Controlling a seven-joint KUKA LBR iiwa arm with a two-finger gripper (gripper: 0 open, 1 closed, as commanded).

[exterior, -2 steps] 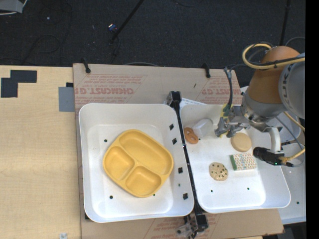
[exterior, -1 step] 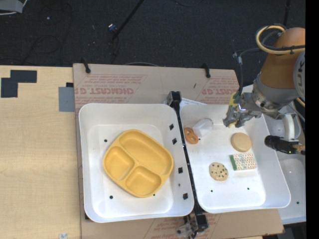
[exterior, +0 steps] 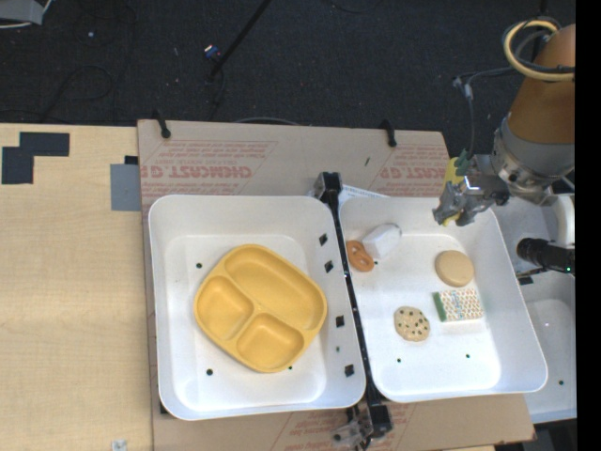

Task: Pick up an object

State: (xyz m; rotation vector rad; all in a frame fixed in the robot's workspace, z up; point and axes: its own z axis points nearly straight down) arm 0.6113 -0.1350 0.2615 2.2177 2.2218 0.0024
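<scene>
Two white bins sit on your bench; your gripper (exterior: 457, 207) hangs over the right bin's (exterior: 526, 346) far rim, grip state unclear to me. Just below it lie the bun (exterior: 454, 268), sponge (exterior: 459, 304) and cookie (exterior: 411, 323), so a descent here could clip the rim. Open floor lies toward the near wall.

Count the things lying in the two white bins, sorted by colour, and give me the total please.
Yellow: 1, the divided plate in the left bin.
Orange: 1, the small round piece by the divider.
White: 1, the small white object.
Tan: 2, the plain round piece and the chocolate chip cookie.
Patterned: 1, the small patterned block.
Total: 6; five lie in the right bin.
</scene>
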